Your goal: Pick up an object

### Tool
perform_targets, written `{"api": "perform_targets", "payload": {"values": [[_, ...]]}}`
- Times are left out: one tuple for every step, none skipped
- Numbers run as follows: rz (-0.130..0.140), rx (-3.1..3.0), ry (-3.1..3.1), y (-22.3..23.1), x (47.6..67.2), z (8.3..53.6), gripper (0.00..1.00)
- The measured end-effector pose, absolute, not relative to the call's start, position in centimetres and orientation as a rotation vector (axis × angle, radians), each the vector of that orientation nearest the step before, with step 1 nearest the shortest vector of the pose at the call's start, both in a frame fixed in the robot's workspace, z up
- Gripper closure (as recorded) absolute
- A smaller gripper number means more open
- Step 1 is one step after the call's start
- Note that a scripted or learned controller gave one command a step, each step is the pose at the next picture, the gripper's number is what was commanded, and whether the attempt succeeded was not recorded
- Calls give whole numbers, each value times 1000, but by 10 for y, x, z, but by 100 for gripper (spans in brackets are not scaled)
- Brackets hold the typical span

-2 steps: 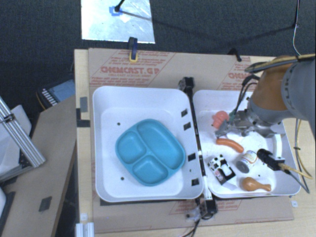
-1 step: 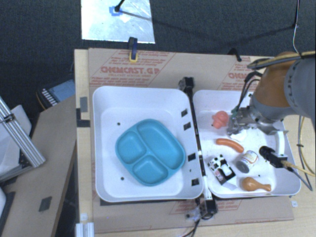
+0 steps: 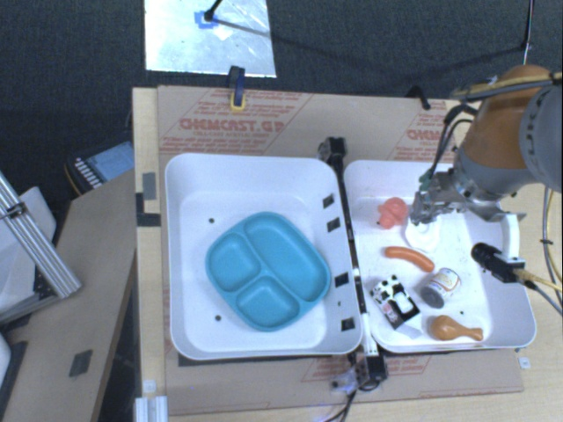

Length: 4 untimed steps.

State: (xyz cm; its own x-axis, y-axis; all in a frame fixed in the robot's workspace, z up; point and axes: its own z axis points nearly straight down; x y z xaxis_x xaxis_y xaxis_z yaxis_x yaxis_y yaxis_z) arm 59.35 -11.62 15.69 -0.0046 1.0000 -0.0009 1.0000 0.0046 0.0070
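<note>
Five objects — jaws (image 3: 425, 219) beside pink toy (image 3: 392, 211).

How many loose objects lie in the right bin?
5: a pink toy at upper left, a sausage mid-bin, a can, a black-and-white toy and a drumstick along the near side. The arm may hide more.

Looks like a robotics lab setup, not anybody's home. The giveaway is the bench (image 3: 264, 112), covered in brown protective board printed with a maker's name, with two shallow white bins (image 3: 255, 170) clamped on it side by side. Just past the bench's far edge a shiny metal plate (image 3: 211, 25) lies on dark carpet (image 3: 70, 51). Off the bench's left edge there's aluminium framing (image 3: 31, 244), and cables (image 3: 352, 42) trail across the carpet behind it
</note>
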Motion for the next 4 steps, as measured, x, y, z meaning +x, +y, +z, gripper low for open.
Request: {"api": "perform_targets", "payload": {"values": [[5,2213,2222,-122,593,202,100],[8,2210,2223,-116,597,265,100],[5,2210,2232,-61,611,248,100],[4,2210,2233,-4,626,234,100]]}}
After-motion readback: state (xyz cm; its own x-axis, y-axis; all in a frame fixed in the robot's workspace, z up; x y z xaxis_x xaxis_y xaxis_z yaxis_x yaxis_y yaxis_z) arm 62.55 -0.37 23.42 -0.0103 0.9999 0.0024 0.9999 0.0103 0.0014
